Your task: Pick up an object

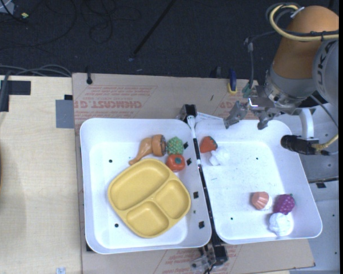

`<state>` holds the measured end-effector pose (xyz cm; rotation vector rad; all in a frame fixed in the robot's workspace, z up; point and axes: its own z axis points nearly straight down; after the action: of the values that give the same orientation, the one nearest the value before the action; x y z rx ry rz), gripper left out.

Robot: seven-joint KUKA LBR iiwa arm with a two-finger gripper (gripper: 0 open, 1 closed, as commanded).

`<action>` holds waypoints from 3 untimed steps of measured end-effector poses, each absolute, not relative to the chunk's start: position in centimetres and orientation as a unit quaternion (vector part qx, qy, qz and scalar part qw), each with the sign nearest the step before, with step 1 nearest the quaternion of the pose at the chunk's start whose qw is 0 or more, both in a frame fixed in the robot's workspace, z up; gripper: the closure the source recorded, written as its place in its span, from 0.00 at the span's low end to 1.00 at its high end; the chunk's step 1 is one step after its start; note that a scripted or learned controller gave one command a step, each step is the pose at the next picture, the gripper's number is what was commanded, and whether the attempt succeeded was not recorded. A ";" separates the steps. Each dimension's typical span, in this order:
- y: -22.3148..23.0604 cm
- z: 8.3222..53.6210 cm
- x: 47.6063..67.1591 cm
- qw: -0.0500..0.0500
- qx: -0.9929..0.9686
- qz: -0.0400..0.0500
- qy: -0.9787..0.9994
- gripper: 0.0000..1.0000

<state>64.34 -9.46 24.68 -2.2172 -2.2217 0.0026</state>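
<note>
Claw [247,119], prongs apart and holding nothing, hovers at the right bin's [308,210] 12 o'clock rim; descend squarely over the small red-orange toy [208,145] (nearest target).

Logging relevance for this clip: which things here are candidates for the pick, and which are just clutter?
Pick candidates: pink piece, purple grapes, white piece, red piece; gripper open, above right bin.

Lying about: yellow divided plate, toy food in left bin, cables.
</note>
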 end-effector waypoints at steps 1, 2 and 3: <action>-9.5 25.7 64.4 0.002 -0.706 0.001 -0.708 1.00; -4.2 30.1 60.2 0.002 -0.706 0.000 -0.709 1.00; -3.9 26.9 58.9 0.002 -0.708 0.002 -0.706 1.00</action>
<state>58.91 -3.88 26.94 -2.2223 -2.2137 0.0068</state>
